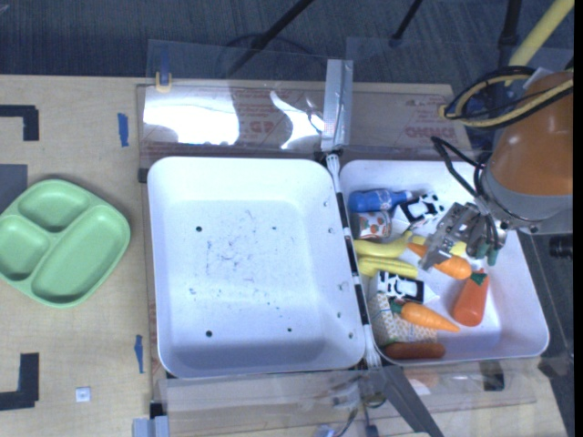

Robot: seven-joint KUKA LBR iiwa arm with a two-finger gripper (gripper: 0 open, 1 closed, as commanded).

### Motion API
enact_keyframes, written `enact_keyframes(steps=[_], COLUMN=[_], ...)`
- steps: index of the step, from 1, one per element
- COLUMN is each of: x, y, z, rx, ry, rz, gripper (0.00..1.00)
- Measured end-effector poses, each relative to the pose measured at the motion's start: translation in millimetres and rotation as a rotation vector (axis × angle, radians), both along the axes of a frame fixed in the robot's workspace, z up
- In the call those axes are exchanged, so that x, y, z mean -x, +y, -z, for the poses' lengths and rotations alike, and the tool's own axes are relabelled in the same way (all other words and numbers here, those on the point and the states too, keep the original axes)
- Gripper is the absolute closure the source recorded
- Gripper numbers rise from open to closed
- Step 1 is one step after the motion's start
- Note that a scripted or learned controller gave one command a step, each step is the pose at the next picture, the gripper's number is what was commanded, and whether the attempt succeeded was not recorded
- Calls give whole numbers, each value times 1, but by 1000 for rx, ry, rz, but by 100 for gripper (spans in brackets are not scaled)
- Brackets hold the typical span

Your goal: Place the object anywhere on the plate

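The green divided plate [80, 244] lies on the bench at the far left, well away from both bins. My gripper [453, 240] hangs low inside the right bin [526, 328], among the objects there. Right under it and touching it, as far as I can see, lies a small orange carrot [454, 267]. Just left of the gripper are two yellow bananas [383, 255]. An orange bottle [470, 300] stands tilted a little below the gripper. The gripper's own body hides what is between its tips.
The right bin also holds a blue can [375, 200], a second carrot [426, 317], a dark red sausage [414, 350] and black-and-white pieces [403, 288]. The left bin [246, 262] lies between the right bin and the plate. Tripod legs stand behind the bench.
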State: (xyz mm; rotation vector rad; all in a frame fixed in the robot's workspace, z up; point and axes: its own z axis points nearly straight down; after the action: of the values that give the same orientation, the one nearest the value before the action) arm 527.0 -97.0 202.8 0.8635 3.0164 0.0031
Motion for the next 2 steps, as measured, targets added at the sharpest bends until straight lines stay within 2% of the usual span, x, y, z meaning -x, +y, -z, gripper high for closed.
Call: enact_keyframes(steps=[1,2], x=[-11,-11], y=[40,40], z=[18,18], rx=[0,0], ry=[3,3], rz=[188,188], gripper=[100,0])
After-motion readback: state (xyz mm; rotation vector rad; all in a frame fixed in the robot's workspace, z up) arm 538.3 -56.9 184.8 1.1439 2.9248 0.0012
